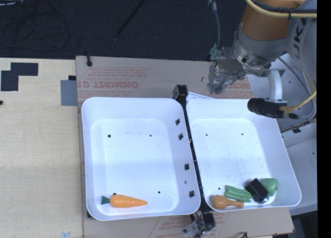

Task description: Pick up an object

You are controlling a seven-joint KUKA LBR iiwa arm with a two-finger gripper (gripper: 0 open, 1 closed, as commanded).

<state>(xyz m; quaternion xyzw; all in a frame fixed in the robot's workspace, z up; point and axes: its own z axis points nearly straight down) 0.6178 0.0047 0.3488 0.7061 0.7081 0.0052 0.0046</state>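
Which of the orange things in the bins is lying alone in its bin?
The orange carrot, at the near edge of the left bin. The other orange piece lies in the right bin, beside a green item and a black block.

Red print on the cardboard sheet [135, 79] under the bins, upside down and mirrored to the camera, too blurred to read for sure. More red print at the sheet's near edge, unreadable. No other text legible.
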